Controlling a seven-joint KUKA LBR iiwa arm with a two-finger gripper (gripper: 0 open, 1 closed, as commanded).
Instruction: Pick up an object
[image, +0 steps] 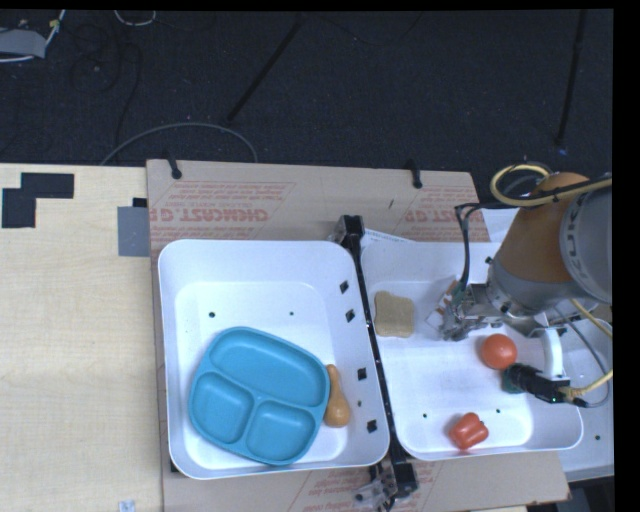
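Observation:
The right bin (430, 420) holds a tan bread-like slab (394, 314) near its left wall, an orange-red round tomato (497, 351) at mid right, and a red pepper-like piece (468, 431) near the front. My gripper (457, 318) hangs low over the bin's middle, between the slab and the tomato, reaching in from the right. Nothing shows between its tips. A blue divided plate (258, 395) lies in the left bin (200, 300), with a small orange carrot-like piece (337, 397) at its right edge.
A black divider (364, 340) runs between the two bins. Cardboard (300, 205) lies under and behind them. The arm's grey body and orange band (545, 250) with cables fill the right side. A wooden bench top (70, 350) lies to the left.

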